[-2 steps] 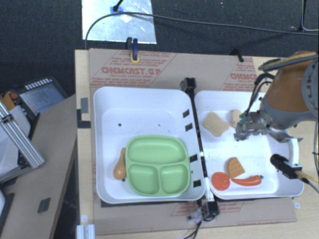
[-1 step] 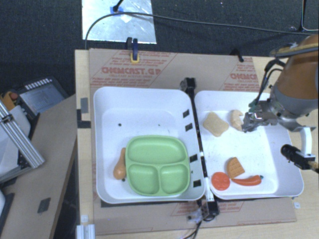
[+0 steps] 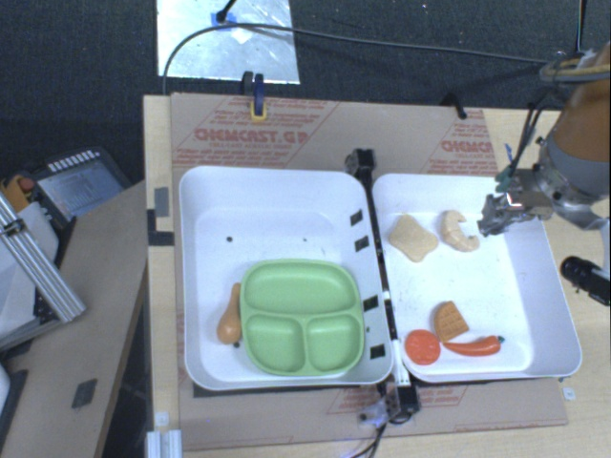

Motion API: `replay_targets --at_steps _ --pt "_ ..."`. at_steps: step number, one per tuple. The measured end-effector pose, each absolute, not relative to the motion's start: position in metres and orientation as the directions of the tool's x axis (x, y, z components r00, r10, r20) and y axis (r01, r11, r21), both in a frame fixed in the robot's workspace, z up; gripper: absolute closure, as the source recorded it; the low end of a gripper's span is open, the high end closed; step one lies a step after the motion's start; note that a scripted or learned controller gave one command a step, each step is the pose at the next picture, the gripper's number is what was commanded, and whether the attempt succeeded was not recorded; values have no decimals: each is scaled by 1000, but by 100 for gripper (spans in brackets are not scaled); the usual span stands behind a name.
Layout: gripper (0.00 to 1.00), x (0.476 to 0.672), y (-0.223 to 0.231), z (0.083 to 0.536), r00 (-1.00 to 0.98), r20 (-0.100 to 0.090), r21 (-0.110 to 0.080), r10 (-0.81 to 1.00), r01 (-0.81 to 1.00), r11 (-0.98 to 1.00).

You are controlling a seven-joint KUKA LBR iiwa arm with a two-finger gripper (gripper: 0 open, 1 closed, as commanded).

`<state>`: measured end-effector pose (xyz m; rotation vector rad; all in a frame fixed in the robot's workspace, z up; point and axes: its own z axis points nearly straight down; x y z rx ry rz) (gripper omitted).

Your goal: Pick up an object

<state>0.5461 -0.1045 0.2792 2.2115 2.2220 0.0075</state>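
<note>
The right bin [image 3: 535,284] holds a beige bread-like piece [image 3: 412,238], a pale curved piece [image 3: 459,232], a brown chunk [image 3: 450,320], a red-orange round item [image 3: 423,347] and a red chilli-shaped item [image 3: 472,346]. My gripper [image 3: 496,215] hangs at the bin's upper right, just right of the pale curved piece and close to it. Nothing is seen between its fingers.
The left bin [image 3: 210,218] carries a green three-part tray [image 3: 301,317] with a tan, drumstick-shaped item [image 3: 231,318] beside its left edge. A dark divider [image 3: 372,256] runs between the bins. A cable and a foil sheet [image 3: 227,22] lie beyond the bench.
</note>
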Motion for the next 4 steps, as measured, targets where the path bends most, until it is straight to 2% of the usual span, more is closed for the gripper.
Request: replay_targets --at_steps 2,4 --pt "100 533 -3 255 -10 2 1 1000 1000 10" --pt "100 540 94 221 -10 2 -1 1000 1000 10"
